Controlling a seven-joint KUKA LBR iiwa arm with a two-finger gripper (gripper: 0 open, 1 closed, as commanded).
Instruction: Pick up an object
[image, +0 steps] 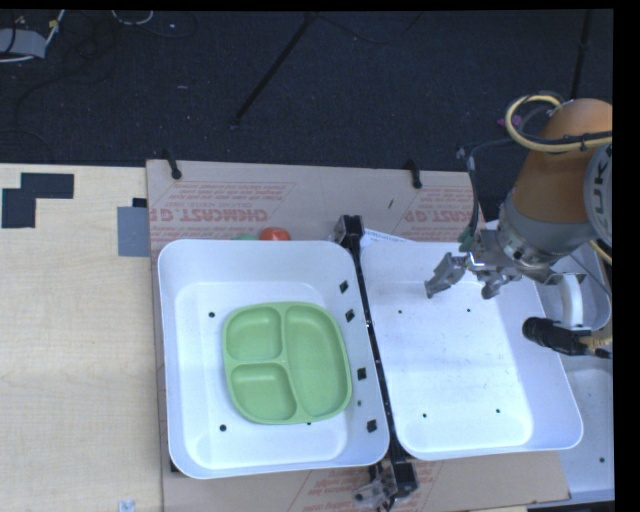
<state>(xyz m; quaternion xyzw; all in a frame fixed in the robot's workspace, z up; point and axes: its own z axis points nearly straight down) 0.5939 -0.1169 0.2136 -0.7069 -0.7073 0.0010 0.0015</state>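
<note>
Left bin (190, 290): shallow, white, holding one green divided plate (287, 361) with three compartments, lying flat near the bin's centre, slightly toward 4 o'clock. The plate is well apart from the gripper.

Right bin (540, 420): shallow, white, joined to the left bin along a black divider strip (366, 340).

Gripper (468, 280): poised over the right bin's 12 o'clock area, fingers spread apart, nothing between them. One finger (443, 275) points toward 8 o'clock.

Arm (560, 170): grey with an orange band, entering from 3 o'clock.

Small red-orange object (274, 235): just beyond the left bin's 12 o'clock rim, on the cardboard sheet (300, 205) under both bins.

Bench (70, 350): pale wood, at 9 o'clock of the bins.
</note>
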